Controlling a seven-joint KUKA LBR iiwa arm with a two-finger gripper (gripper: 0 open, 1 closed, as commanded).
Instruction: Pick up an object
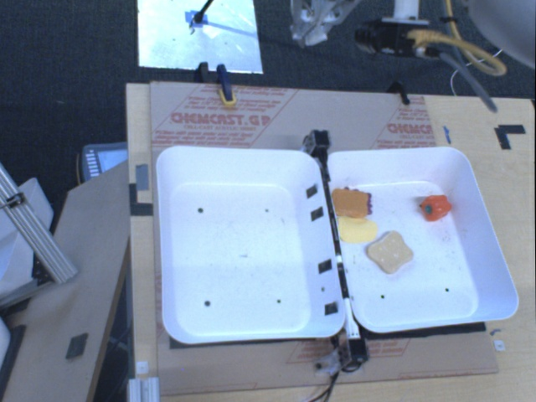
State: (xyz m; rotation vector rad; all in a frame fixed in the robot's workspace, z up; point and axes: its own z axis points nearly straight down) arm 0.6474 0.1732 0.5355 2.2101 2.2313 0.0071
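Arm's parked way up top of the view, past the far edge of the worktop (276,107). The pincer (316,15) hangs over the dark floor back there, well apart from both bins. It's a blurry see-thru looking thing from this angle, so tbh I can't tell if it's wide or narrow. Nothing visible in it.

Two white bins sit side by side, touching along the middle seam. Left bin (167,249) has just small dark dots on its floor. Right bin (477,224) has all the stuff, 4 items:
- an orange-brown block (351,202) w/ a bit of purple showing at its right edge, up near the seam side
- a flat yellow piece (358,230) just below it, touching or nearly so, can't say which
- a tan toast-shaped piece (390,252) just beside the yellow one, lower right of it, roughly mid bin
- a small red-orange item (434,208) w/ a dark spot, off by itself toward the right wall, well apart from the other 3

All 4 lie flat on the bin floor. A shiny metal sheet (201,23) lies on the floor at top left, and yellow cables (456,44) run near the arm top right.
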